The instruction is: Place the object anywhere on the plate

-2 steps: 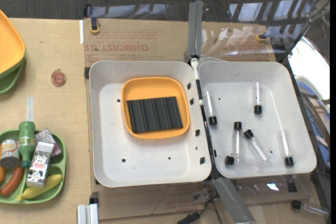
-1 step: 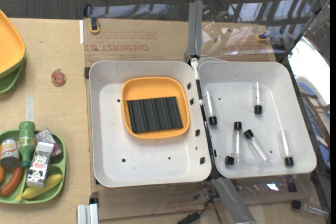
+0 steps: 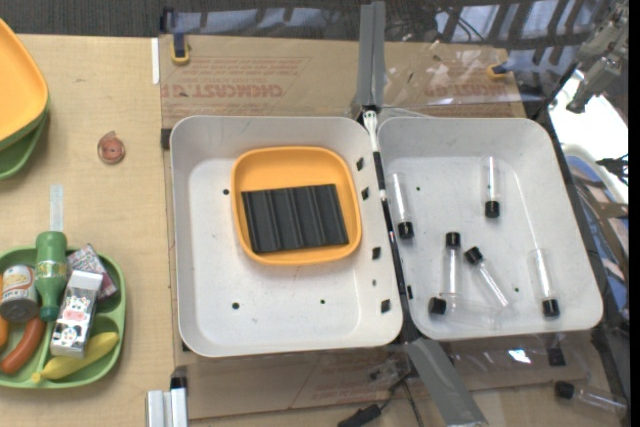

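The clear test tubes (image 3: 470,260) with black caps lie loose in the right bin (image 3: 560,170), well apart from the orange plate (image 3: 240,177) and its dark ribbed pad (image 3: 295,218) in the left bin (image 3: 200,255), likely awaiting pickup, beyond them the tabletop (image 3: 100,75).

The bench (image 3: 100,205) is light wood on the left, with brown cardboard (image 3: 260,85) laid under two shallow white bins. The left bin (image 3: 200,315) and right bin (image 3: 575,305) sit side by side, touching along their inner edges. On the bare wood at far left: an orange dish (image 3: 20,95) stacked on a green one at the edge, a small round reddish item (image 3: 111,148), and a green tray (image 3: 105,360) loaded with toy food.
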You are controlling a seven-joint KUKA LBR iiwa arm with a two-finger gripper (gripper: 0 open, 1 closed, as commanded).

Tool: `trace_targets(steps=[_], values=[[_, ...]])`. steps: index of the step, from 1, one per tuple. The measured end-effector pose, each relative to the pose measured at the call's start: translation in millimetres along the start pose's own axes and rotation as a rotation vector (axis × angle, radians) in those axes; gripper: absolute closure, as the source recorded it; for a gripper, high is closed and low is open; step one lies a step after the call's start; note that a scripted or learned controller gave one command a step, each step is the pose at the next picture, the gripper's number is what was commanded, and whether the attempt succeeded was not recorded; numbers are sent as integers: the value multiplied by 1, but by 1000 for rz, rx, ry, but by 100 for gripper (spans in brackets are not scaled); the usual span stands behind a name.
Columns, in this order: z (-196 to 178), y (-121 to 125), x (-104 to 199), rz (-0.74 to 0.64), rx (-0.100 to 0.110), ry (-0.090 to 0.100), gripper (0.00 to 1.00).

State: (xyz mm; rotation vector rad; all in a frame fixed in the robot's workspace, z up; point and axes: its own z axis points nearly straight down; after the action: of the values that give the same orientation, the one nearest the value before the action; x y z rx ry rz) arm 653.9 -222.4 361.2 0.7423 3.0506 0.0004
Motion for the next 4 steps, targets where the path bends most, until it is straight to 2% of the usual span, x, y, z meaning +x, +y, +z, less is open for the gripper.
trace_targets(steps=[1,3,4], values=[[33,-2,5,-220,-1,-1,0],[54,3,-5,-876,-2,-2,0],[65,4,-5,-1136,-3,-2,0]])
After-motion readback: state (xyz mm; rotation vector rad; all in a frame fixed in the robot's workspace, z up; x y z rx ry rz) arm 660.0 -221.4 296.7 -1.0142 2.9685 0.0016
